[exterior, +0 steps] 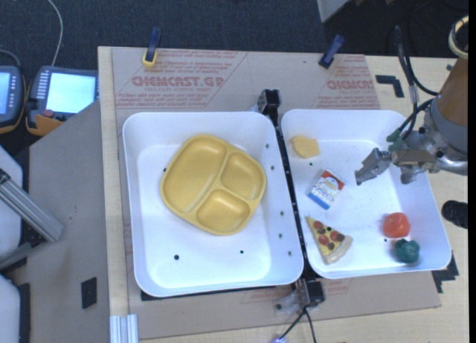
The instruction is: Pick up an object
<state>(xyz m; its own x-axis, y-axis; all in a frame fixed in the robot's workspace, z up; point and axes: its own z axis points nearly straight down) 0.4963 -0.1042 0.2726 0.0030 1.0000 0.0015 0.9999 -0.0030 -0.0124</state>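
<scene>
Fingers (387, 164) of the gripper spread open, holding nothing, hovering over the right bin (372, 129) just right of a small red, white and blue carton (326, 189). Nearest the camera in that bin lie one flat toy pizza slice (329, 239), one dark green rounded toy (407, 251) and one glossy red-orange ball (396, 224), the last two close to the right wall. Farther back sits one pale yellow chunk (305, 146). Bare white floor surrounds the carton. The left bin (201, 274) holds one yellow plastic three-compartment plate (213, 183). Both bins rest on the worktop (223, 74).
</scene>
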